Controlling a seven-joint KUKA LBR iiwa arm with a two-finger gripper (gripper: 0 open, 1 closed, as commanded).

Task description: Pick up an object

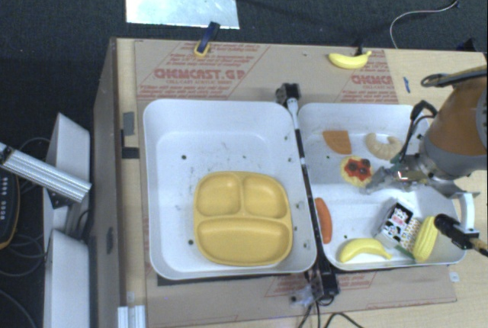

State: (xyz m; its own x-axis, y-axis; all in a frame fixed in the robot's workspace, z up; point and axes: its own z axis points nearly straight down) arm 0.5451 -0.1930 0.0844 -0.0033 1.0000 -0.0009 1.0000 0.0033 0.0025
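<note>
Pizza slice toy [355, 170] mid right bin [427, 114], hand [379, 180] touching its right edge, finger state unclear, open floor below.

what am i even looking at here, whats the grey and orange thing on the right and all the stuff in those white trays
You are looking down at a slant from one fixed camera above a bench. The grey and orange thing is a robot arm reaching in from the right; a program drives it to pick things up. Its claw sits low in the right bin, beside a small pizza toy; I cannot tell whether it grips anything.

The left bin holds a yellow divided plate. The right bin holds toy food: a brown piece, a pale curved piece, an orange carrot-like stick, a banana, a small printed box and a yellow roll. Another banana lies on the cardboard behind the bins.
</note>
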